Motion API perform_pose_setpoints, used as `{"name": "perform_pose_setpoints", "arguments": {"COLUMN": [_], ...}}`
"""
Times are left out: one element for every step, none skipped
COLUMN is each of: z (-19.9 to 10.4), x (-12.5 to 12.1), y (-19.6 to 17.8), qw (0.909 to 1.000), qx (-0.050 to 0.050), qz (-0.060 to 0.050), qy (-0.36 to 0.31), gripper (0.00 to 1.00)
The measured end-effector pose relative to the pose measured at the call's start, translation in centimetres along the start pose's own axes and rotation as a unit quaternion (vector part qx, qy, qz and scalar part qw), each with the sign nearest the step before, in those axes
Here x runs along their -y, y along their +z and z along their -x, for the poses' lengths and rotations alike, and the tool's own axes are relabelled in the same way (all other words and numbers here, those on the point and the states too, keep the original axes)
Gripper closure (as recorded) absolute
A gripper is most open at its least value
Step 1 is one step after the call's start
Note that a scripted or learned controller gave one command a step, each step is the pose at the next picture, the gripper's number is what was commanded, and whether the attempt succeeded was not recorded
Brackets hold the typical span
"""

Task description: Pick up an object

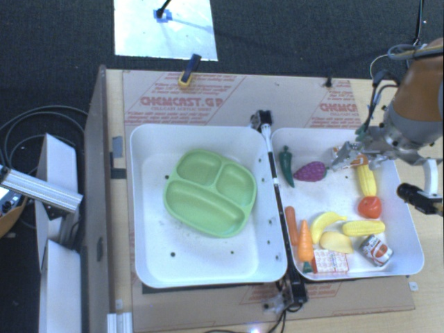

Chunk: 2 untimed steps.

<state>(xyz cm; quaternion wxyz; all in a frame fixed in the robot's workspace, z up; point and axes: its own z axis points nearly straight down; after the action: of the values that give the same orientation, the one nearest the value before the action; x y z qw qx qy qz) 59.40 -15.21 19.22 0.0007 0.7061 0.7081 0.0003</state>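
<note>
The right bin (415, 255) holds toy food. A purple piece (310, 171) and a green pepper (286, 164) lie at its far left. An upright corn cob (365, 180) stands over a red tomato (370, 206). Lower down lie a banana (326, 223), a second corn cob (363, 227), two carrots (299, 233), a small can (375, 250) and a red and white box (330, 261). My gripper (349, 157) hangs low over the bin's far side, between the purple piece and the upright corn, beside a small orange piece (359, 161).
The left bin (149, 255) carries a green divided plate (209, 192). A black divider rail (274, 179) runs between the bins. The arm (416, 103) comes in from the upper right. Cables and a metal frame (41, 189) lie left of the bench.
</note>
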Motion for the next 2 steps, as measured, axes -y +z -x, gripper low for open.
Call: {"name": "perform_pose_setpoints", "arguments": {"z": [5.1, 5.5], "x": [-1.3, 2.7], "y": [9.0, 8.5], "qw": [1.0000, 1.0000], "qx": [0.003, 0.001], "qz": [0.008, 0.005], "qy": [-0.001, 0.000], "gripper": [0.00, 0.00]}}
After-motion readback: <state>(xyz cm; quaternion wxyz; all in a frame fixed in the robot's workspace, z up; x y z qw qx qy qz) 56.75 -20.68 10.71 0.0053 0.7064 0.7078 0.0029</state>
